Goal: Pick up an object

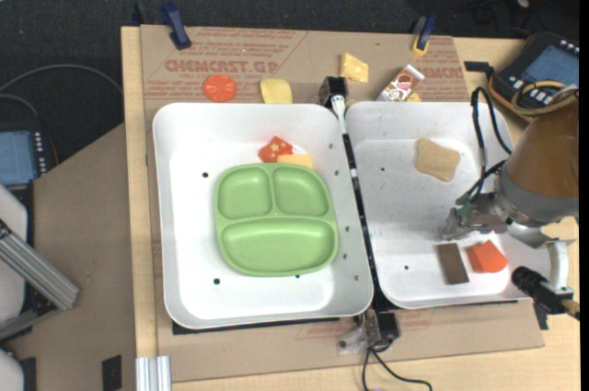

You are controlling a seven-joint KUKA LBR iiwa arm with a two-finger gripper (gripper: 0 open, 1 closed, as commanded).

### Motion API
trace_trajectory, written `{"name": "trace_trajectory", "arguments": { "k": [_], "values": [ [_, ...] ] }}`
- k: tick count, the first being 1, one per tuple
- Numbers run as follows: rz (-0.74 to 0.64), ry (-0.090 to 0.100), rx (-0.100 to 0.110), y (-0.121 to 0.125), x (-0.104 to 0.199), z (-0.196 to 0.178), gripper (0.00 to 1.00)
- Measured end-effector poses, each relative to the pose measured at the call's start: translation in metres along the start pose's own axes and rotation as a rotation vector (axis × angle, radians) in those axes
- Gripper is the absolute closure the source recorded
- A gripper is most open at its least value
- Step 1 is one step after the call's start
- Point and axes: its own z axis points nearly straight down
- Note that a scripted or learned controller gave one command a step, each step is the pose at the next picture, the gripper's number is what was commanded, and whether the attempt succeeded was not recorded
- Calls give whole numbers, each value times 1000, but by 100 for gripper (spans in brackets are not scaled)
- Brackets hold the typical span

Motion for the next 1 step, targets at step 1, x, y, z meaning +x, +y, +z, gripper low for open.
{"name": "trace_trajectory", "arguments": {
  "k": [1],
  "values": [
    [0, 0, 1, 0, 0, 1, 0]
  ]
}}
